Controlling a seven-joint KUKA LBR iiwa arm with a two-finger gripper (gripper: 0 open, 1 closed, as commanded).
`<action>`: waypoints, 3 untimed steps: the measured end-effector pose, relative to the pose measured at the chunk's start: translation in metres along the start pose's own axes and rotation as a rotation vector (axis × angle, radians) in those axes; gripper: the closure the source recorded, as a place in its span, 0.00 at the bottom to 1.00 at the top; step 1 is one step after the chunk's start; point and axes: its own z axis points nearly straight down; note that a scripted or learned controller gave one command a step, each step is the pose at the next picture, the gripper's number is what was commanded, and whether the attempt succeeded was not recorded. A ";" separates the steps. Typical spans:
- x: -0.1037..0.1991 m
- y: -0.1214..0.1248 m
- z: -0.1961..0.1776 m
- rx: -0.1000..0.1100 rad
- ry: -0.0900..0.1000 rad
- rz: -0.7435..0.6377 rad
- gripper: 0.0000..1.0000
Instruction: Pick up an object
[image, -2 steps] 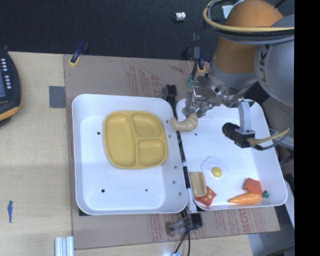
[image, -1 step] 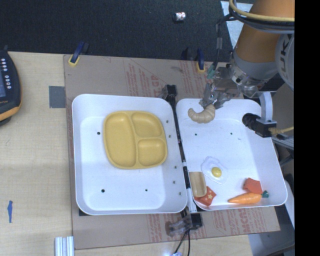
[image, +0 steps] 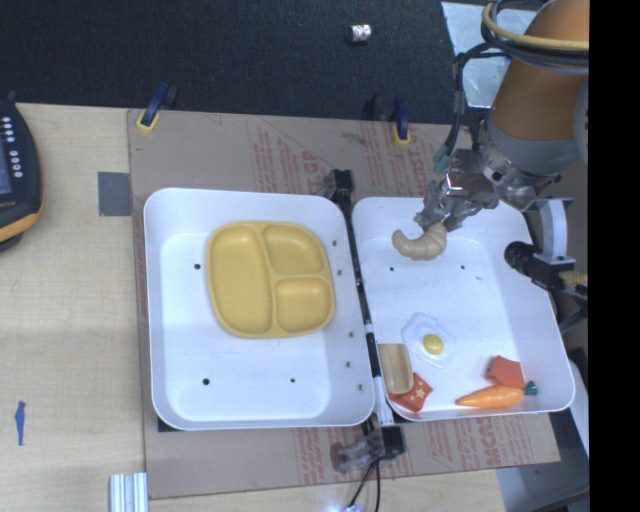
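A toy croissant (image: 421, 243) is being held over the far part of the right bin (image: 500, 300), just under the gripper (image: 437, 218). The jaws are being kept narrowly closed on the croissant's right horn, so the pastry appears pinched between them, though contact with the bin floor cannot be ruled out. The croissant is judged to be light, stiff plastic with a smooth, somewhat slippery skin; the thick middle of the crescent is judged a surer place to be gripped than the tapering tip. Its long axis is lying roughly left to right, with the horns curving up toward the far wall. A toy fried egg (image: 428, 338) and a toy carrot (image: 492, 397) are lying nearer the front.
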 end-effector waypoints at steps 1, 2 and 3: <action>0.005 0.003 0.013 0.000 0.000 -0.004 1.00; 0.010 -0.008 0.020 0.001 0.000 -0.003 1.00; 0.043 -0.007 0.016 -0.003 0.000 -0.007 1.00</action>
